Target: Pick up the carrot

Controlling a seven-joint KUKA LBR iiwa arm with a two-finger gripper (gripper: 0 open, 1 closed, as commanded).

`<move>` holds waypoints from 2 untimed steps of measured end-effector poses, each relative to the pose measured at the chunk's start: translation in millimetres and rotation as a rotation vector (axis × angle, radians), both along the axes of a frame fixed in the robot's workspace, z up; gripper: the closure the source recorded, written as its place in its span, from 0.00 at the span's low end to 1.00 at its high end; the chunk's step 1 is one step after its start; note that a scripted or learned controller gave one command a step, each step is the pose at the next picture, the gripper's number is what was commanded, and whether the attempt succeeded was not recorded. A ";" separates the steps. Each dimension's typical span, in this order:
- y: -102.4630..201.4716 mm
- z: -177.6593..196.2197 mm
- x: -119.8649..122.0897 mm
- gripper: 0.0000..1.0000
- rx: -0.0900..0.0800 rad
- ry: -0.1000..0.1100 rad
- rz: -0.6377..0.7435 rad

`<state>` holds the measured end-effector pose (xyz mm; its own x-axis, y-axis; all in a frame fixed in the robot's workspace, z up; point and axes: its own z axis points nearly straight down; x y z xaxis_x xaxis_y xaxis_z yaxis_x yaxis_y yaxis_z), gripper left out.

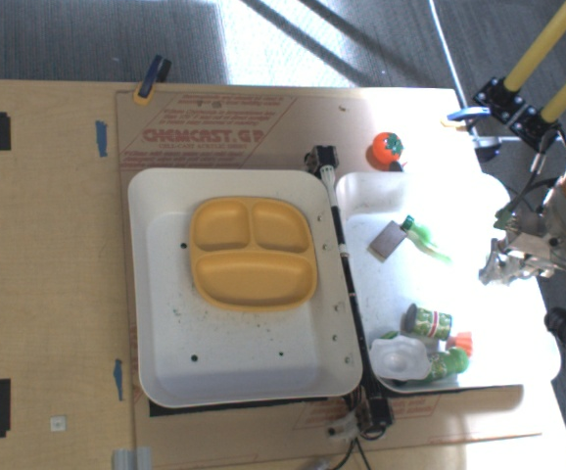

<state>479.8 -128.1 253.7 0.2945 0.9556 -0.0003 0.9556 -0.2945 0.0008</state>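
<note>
**Hovering at the bin's edge, carrot not yet reached**

My gripper [506, 262] sits at the 3 o'clock rim of the right bin [518, 346], above the bin's outer edge and apart from everything in it. Glare washes out its metal parts, so I cannot tell how it is set, and I see nothing in its grasp.

The carrot [464, 342] looks to be the small orange piece at about 5 o'clock in the right bin, touching a green-and-white heap [415, 358] and just beside a small jar [428, 321]. It is partly hidden, so I take that identification with caution. A grey block [387, 240] and a green item [425, 239] lie nearer 11 o'clock. The left bin [165, 360] holds a yellow divided plate [254, 253]; an orange, tomato-like toy [386, 149] rests on the tabletop [48, 262] beyond the bins.

I judge this the approach step. Next I must travel toward 7 o'clock from where I hang, centre over the orange piece, and descend carefully, since the crowding neighbours could get pinched instead
</note>
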 end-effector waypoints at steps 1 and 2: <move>-22.4 -4.3 -0.5 1.00 0.000 0.000 -0.289; -63.2 -23.7 -0.6 1.00 0.000 0.001 -0.666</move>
<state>479.2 -191.3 230.0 0.8217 0.5699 -0.0008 0.5699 -0.8217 0.0003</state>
